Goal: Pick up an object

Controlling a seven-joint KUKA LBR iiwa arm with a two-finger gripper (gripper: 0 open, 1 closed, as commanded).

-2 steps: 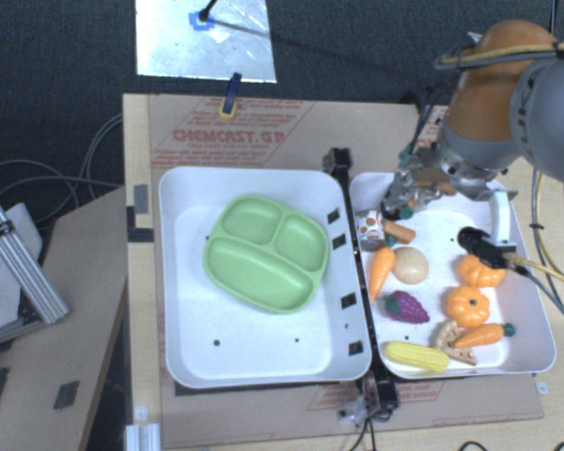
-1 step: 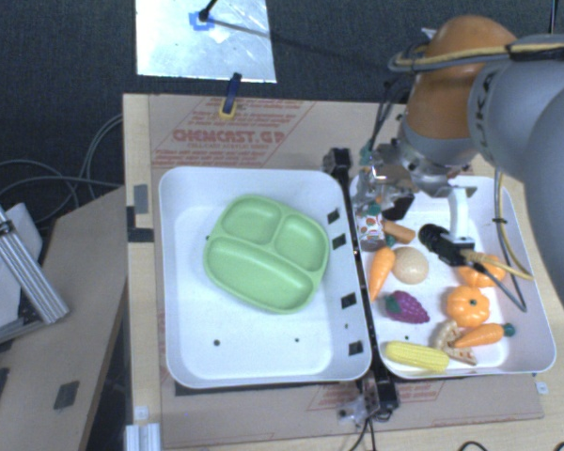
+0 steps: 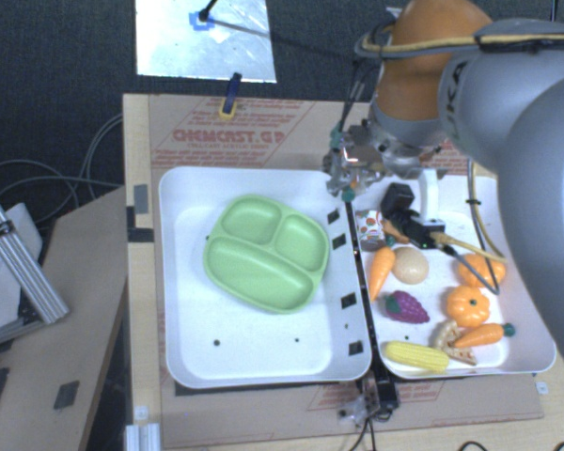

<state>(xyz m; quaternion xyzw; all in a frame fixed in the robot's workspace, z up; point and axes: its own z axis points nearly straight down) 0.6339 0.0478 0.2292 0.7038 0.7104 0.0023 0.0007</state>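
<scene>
Crowded right bin, roomy left bin
Toy food packs the right bin [image 3: 531, 350]; the green plate [image 3: 266, 252] leaves bare floor around it in the left bin [image 3: 183, 327].

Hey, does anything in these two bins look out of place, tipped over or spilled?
Nothing looks spilled or damaged. The green divided plate lies flat in the left bin, turned at a slant to the bin's edges. The toy foods, such as the corn cob and grapes, lie loosely scattered in the right bin, all inside its rim.

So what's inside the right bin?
In the right bin: two carrots, grapes, corn, a pumpkin, a pale egg-like ball. The arm covers its far corner.
</scene>
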